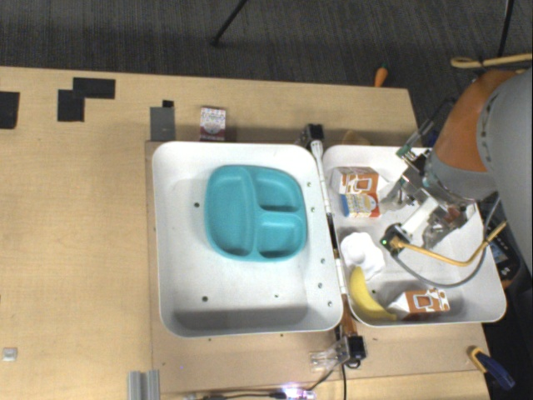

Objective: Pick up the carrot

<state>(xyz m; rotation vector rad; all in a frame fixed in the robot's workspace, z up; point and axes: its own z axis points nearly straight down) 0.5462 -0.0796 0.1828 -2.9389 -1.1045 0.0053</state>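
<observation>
My gripper [414, 219] hangs low over the middle of the right bin [487, 311], pointing toward the bin's left side. The grey arm with its orange band [460, 132] reaches in from the right and covers the bin's upper right part, hiding whatever lies beneath it. Just left of the gripper stands a small carton [358, 192]. A white bottle [363, 249] lies below and left of the gripper. A yellow cable [441, 261] loops under the wrist.
A banana [367, 296] and a second carton [425, 302] lie along the right bin's near wall. The left bin [179, 248] holds a teal divided plate [254, 212]. A divider rim [326, 223] separates the two bins.
</observation>
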